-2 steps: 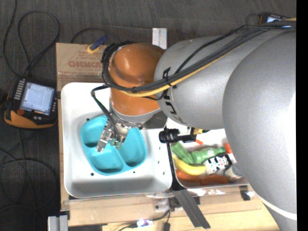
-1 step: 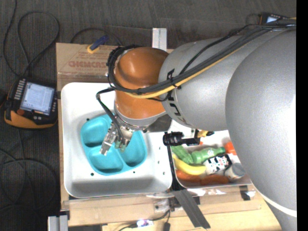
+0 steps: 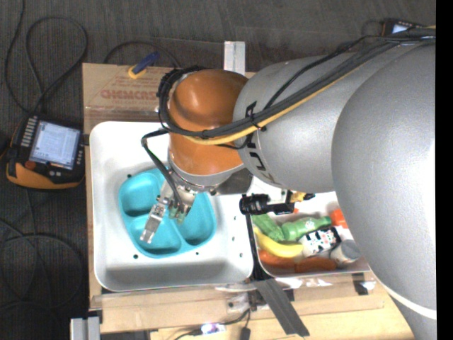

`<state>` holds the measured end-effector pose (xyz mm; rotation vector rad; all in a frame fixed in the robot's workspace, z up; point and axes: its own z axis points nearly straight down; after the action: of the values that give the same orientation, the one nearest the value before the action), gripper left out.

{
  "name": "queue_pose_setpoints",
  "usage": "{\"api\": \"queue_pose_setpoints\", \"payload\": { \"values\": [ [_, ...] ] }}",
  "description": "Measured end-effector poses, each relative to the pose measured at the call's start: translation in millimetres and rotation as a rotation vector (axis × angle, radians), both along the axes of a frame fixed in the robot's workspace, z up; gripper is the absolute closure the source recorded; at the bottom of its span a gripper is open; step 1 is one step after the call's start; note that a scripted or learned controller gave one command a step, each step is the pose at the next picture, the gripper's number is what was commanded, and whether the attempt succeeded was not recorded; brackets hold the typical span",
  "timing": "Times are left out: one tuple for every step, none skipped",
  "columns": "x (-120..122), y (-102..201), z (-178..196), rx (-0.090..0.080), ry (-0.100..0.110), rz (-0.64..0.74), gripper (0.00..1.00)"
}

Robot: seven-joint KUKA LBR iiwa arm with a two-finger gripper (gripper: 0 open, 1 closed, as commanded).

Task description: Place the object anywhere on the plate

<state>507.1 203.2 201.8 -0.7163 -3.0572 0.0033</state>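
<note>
A teal sectioned plate (image 3: pixel 141 193) lies in the left white bin (image 3: pixel 113 261). My gripper (image 3: pixel 164 218) hangs low over the plate's middle, below the orange band (image 3: pixel 205 119) of the arm. Its fingers (image 3: pixel 151 227) stand apart, and I see nothing between them, so it is open. The arm hides the plate's upper right part. In the right bin (image 3: pixel 311 278) lies a pile of objects: a green one (image 3: pixel 283 227), a yellow banana (image 3: pixel 277 247), a black and white item (image 3: pixel 320 241) and an orange one (image 3: pixel 338 218).
The big grey arm body (image 3: pixel 354 140) covers most of the right bin and the frame's right side. A handheld pendant (image 3: pixel 49 151) lies on the floor at left. A cardboard sheet (image 3: pixel 120 91) sits behind the left bin.
</note>
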Motion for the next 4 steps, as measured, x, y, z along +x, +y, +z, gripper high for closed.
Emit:
{"api": "queue_pose_setpoints", "payload": {
  "values": [
    [0,1,8,0.001,0.002,0.001,1.0],
    [0,1,8,0.001,0.002,0.001,0.0],
    [33,-1,-28,0.001,0.0,-0.133,0.0],
    [32,0,-20,0.002,0.002,-0.131,1.0]
  ]
}}
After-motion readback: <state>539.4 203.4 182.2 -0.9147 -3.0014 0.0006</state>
